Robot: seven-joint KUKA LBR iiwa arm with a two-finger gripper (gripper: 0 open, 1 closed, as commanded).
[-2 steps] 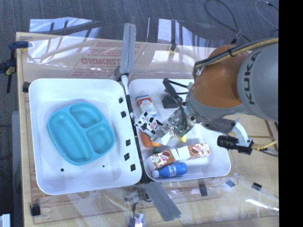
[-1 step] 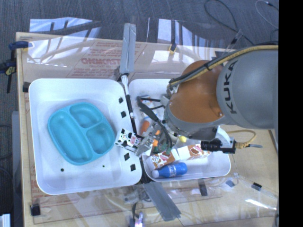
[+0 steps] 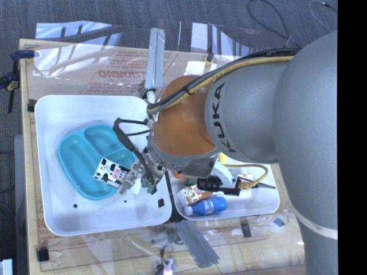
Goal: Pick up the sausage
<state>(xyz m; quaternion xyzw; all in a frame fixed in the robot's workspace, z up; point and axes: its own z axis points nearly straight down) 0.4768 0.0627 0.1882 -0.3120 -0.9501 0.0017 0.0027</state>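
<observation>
Looking for the sausage, I can only guess: my best candidate is the small reddish-and-white piece (image 3: 192, 195) in the near left corner of the right bin (image 3: 229, 216), touching the blue bottle (image 3: 215, 206). It is too small to name surely. Those things lie crowded against the bin's wall, likely because they were dropped in loose. The pincer (image 3: 133, 182) hangs over the left bin (image 3: 57, 211), at the edge of the teal plate (image 3: 80, 153), just beside a black-and-white patterned block (image 3: 109, 172). I cannot tell whether it is spread or pressed together. The arm (image 3: 258, 107) arches across the desk (image 3: 86, 73), so I judge the reach is aimed at the wrong bin.
</observation>
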